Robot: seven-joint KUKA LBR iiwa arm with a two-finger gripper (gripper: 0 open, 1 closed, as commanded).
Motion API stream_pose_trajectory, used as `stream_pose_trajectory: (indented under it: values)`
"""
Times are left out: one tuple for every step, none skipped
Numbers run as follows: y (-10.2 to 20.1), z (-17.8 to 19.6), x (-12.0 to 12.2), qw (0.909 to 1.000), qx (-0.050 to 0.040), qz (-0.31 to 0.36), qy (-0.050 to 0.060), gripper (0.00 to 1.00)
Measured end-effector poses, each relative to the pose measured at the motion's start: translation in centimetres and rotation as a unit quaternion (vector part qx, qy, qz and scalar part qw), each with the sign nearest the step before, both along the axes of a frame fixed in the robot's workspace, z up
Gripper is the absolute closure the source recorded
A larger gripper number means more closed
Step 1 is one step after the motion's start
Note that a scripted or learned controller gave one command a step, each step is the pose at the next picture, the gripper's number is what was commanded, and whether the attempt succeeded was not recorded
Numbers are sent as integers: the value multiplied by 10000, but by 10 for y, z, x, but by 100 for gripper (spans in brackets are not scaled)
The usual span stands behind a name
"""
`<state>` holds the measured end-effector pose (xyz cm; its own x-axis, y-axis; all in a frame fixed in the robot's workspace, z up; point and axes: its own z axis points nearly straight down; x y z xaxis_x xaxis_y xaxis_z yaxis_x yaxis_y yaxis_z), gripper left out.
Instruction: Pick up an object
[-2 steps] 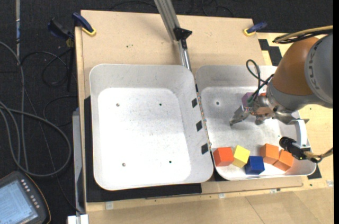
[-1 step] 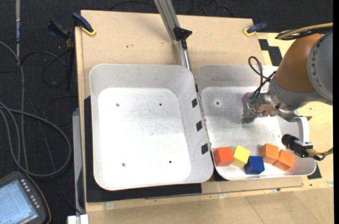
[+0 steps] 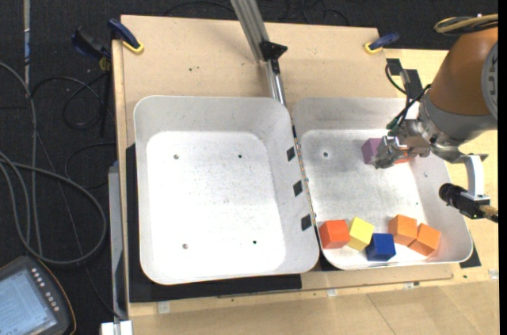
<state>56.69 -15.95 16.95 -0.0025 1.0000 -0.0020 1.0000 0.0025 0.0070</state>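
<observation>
In the right bin (image 3: 444, 191), the gripper (image 3: 386, 154) sits low beside a purple block (image 3: 370, 150).
The block lies near the middle of that bin, touching the gripper's left side; whether it is pinched or merely next to the tool cannot be told. Along the bin's near edge lie a row of blocks: an orange block (image 3: 334, 233), a yellow block (image 3: 361, 233), a blue block (image 3: 382, 246) and two more orange blocks (image 3: 415, 234). The left bin (image 3: 158, 119) lies alongside.

Grey arm (image 3: 455, 116) with orange band (image 3: 467, 68), black cable along its side, small dark metal hand (image 3: 388, 153)
</observation>
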Motion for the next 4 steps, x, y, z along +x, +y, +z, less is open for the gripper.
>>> stream_pose_trajectory:
  values:
    - [-1,58,11,10000,-3,5,-3,100]
    - [-1,109,13,10000,-4,4,-1,100]
    - [52,111,33,10000,9,23,16,100]
    - [101,108,58,10000,9,28,21,100]
